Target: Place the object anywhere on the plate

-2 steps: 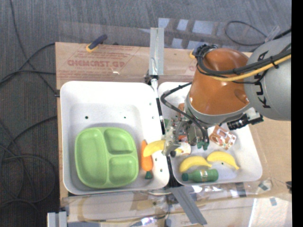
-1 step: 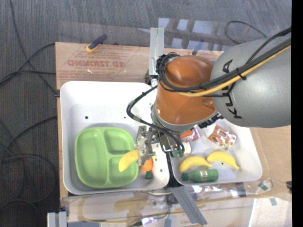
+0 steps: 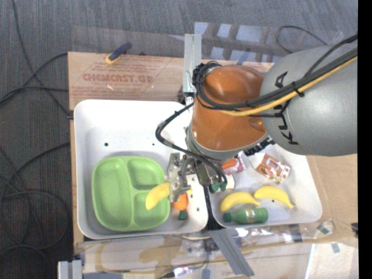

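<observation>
A green divided plate (image 3: 119,190) lies in the left bin (image 3: 104,118). A yellow toy banana (image 3: 156,196) rests over the plate's right side, above its lower right compartment, and its right end reaches under my gripper (image 3: 181,185). The gripper hangs low over the plate's right rim, by the wall between the two bins. Just below it lies an orange carrot-like piece (image 3: 181,201) with a green tip, between the plate and the bin wall. The arm's orange band (image 3: 229,106) and grey body hide the bin area behind the gripper.
The right bin (image 3: 311,205) holds two more yellow bananas (image 3: 237,199) (image 3: 274,195), a green bottle (image 3: 247,215) lying on its side, and a red-and-white snack packet (image 3: 273,167). Cables run on the floor to the left.
</observation>
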`<state>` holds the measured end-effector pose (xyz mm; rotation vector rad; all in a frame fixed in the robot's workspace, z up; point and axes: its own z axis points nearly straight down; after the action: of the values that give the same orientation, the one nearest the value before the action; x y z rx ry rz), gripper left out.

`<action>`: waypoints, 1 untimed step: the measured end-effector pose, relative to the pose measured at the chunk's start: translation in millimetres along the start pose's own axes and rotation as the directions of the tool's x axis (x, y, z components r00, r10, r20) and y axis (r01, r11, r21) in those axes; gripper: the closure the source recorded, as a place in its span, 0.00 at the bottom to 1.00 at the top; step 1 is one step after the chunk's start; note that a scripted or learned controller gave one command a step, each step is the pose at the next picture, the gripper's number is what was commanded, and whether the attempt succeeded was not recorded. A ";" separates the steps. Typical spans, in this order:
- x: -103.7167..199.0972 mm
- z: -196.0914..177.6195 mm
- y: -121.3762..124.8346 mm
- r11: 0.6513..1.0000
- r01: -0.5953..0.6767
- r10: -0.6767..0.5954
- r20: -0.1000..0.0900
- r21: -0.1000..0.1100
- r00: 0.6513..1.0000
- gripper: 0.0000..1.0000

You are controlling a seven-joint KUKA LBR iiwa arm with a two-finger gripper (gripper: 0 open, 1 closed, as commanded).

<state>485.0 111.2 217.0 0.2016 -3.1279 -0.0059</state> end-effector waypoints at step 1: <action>-66.9 -185.6 -16.0 0.818 -0.575 0.575 0.010 0.002 0.818 1.00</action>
<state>554.8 103.4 402.1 -0.7538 -3.0512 0.0050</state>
